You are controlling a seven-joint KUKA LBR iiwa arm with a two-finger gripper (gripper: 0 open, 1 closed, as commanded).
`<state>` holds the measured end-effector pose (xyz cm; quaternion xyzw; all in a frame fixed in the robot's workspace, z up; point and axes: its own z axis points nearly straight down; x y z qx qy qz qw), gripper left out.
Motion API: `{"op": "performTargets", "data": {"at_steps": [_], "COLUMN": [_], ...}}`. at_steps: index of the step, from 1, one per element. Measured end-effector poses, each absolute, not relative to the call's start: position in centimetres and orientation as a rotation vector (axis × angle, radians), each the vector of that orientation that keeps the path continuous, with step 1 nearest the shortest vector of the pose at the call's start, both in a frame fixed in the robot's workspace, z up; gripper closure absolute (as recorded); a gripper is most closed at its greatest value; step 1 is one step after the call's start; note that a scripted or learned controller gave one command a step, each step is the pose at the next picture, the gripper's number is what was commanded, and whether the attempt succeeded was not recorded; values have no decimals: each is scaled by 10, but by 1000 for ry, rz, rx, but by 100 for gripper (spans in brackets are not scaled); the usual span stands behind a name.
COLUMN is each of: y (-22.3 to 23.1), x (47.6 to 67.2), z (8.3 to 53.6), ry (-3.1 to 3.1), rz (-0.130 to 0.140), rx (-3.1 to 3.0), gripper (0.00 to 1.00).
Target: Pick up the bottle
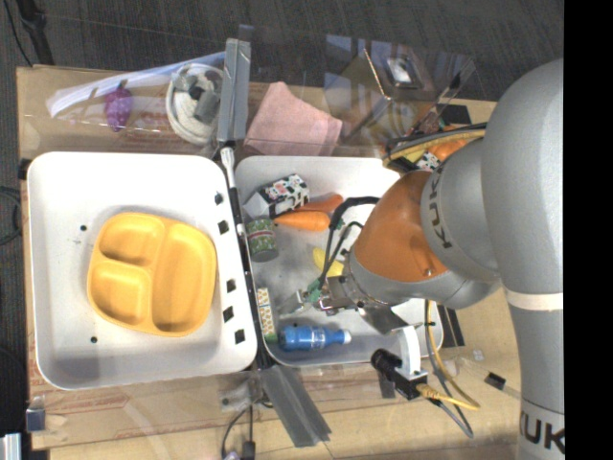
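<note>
The blue bottle point(313, 336) lies on its side by the near edge of the right bin point(378, 171), and the gripper point(326, 298) hangs just above it, likely to grab it, though I cannot tell how it is set.

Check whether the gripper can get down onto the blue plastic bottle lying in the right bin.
Probably yes. The blue plastic bottle lies on its side near the right bin's front wall with nothing on top, and the gripper hangs just above it. That near wall may crowd one finger.
</note>
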<state>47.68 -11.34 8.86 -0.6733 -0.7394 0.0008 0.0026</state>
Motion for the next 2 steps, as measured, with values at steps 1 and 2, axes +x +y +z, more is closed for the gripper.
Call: {"op": "performTargets", "data": {"at_steps": [1, 2], "y": [-96, -134], "x": [477, 477], "z": [89, 188], "ry": [-2076, -2191], "rz": [4, 4], "rx": [-2355, -2245], "gripper": [0, 0]}}
